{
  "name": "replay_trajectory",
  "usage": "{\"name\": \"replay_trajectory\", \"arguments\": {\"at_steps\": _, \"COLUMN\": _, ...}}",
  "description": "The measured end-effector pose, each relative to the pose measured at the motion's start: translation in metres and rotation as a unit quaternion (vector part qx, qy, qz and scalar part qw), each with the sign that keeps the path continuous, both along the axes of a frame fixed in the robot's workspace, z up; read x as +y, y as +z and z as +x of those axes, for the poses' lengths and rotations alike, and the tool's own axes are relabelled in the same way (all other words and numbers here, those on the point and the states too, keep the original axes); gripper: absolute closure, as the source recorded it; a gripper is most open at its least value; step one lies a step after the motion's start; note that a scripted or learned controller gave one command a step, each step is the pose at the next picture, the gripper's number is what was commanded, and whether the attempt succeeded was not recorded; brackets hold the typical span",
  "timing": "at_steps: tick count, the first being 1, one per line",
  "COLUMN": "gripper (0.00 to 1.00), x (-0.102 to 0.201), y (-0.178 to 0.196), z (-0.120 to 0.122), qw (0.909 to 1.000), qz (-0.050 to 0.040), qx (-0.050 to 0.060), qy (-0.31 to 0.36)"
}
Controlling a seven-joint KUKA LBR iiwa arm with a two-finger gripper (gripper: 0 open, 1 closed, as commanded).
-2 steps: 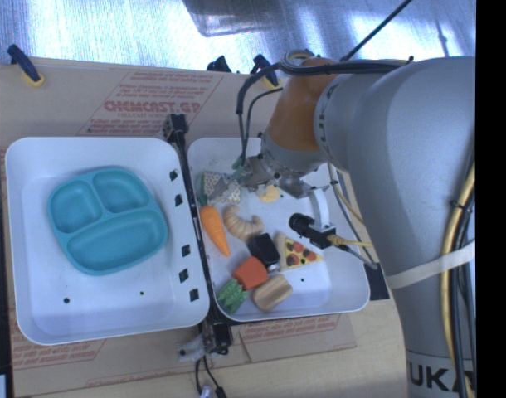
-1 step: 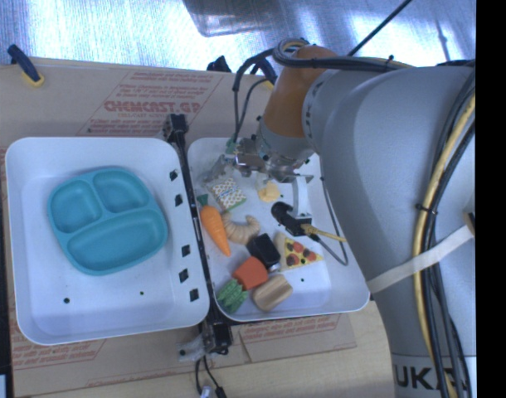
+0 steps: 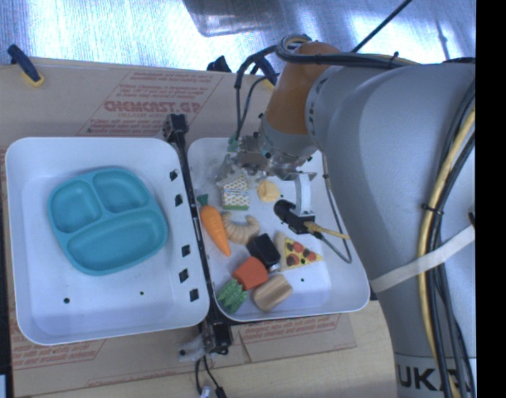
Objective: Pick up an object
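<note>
The end effector (image 3: 240,171), its state impossible to tell, hung over the waffle (image 3: 235,193) in the right bin (image 3: 340,293), seemingly mid-reach, needing descent next.

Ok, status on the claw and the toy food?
Claw low over right bin's far end, grip unreadable. Waffle piece directly beneath. Carrot, pizza slice crowd close.

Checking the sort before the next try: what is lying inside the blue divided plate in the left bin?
The blue divided plate shows bare blue compartments, nothing lying in them. The toy foods, like the carrot, sit in the right bin.
</note>
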State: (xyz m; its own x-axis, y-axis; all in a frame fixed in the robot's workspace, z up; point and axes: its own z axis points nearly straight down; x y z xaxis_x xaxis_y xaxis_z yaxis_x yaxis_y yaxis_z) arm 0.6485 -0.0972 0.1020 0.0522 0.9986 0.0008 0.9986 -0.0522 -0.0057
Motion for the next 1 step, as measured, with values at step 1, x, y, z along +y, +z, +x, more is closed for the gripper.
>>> {"name": "replay_trajectory", "arguments": {"at_steps": 1, "gripper": 1.00, "x": 0.0351, "y": 0.1400, "z": 0.0087, "qw": 0.9933, "qz": -0.0008, "qx": -0.003, "qy": 0.115}}
